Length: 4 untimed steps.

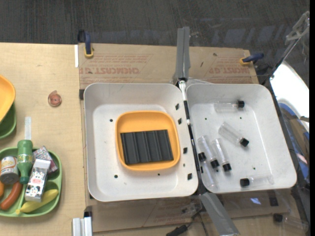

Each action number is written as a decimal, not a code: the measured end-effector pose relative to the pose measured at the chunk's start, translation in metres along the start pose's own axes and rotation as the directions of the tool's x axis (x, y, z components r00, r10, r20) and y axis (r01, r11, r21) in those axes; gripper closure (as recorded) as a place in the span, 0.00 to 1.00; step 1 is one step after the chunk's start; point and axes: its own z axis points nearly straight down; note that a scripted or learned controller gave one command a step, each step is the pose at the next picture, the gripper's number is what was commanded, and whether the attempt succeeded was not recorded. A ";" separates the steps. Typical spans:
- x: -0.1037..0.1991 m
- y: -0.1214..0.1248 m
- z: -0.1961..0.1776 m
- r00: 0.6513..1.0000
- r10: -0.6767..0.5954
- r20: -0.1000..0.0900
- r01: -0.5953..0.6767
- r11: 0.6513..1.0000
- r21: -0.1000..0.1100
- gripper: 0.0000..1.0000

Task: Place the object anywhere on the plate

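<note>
R bin (275,132), white: clear vials w/ black caps, 6 ct, all lying flat.
- one (227,106) near far wall
- one (232,132) mid-bin, slanted
- three (212,151) side by side near L wall
- one (256,181) by near wall

L bin (98,132), white: orange plate (147,119) at centre, w/ black ribbed pad (147,147) on it. Vials well apart from plate, in the other bin.

Under bins: cardboard sheet (128,65).

Bench L edge: green tray (49,200) w/ toy food, green bottle (24,159).
</note>
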 end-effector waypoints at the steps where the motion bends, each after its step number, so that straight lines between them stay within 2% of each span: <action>1: 0.008 0.001 0.053 0.920 -0.391 0.000 0.391 0.920 -0.003 0.00; 2: 0.018 0.008 0.131 0.778 -0.628 0.001 0.628 0.778 -0.003 0.00; 3: 0.010 0.005 0.137 0.646 -0.763 0.002 0.763 0.646 -0.002 0.00; 4: 0.002 -0.001 0.193 0.366 -0.931 0.004 0.931 0.366 -0.003 0.00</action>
